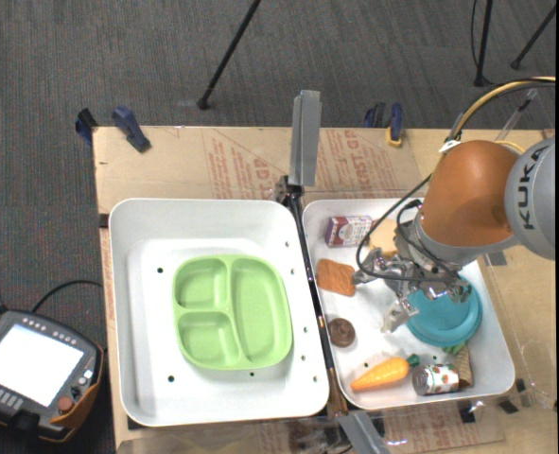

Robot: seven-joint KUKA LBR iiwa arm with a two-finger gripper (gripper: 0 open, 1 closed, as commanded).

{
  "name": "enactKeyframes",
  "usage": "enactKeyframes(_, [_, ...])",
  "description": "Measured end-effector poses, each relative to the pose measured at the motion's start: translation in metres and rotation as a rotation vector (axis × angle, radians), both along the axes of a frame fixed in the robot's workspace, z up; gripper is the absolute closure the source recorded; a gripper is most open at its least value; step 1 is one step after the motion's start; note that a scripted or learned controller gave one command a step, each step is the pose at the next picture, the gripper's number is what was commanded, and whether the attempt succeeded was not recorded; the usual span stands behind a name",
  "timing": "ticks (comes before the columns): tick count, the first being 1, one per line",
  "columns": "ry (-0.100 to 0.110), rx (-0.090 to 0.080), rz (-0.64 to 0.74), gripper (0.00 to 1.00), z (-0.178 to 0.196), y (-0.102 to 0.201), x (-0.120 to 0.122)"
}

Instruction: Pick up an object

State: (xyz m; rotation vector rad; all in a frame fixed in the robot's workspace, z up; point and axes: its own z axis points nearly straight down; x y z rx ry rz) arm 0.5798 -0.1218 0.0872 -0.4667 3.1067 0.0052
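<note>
The gripper hangs low inside the right bin, below the arm's orange band and grey wrist. Its metal parts spread over the bin floor just left of the teal bowl, but the wrist covers much of them and the fingers blur into cables and brackets, so I cannot tell whether they stand apart or together, and nothing can be seen between them.

Around it lie the bin's objects. The teal bowl sits just to its right, partly under the wrist. To its left, near the bin's inner wall, lies a flat tan cracker-like piece, and below that a small round brown cookie. A little maroon and white carton lies toward the far edge of the bin. At the near edge a toy carrot lies beside a small printed can, the two almost touching.

The left bin holds a light green divided plate with three compartments, well apart from the gripper. Both bins rest on a cardboard-covered bench, and a handheld control pendant lies on the floor at lower left.
</note>
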Motion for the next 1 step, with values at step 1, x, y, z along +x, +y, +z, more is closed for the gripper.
enactKeyframes(1, [-0.004,-0.003,0.049,0.00,0.0014,-0.0514,-0.0875])
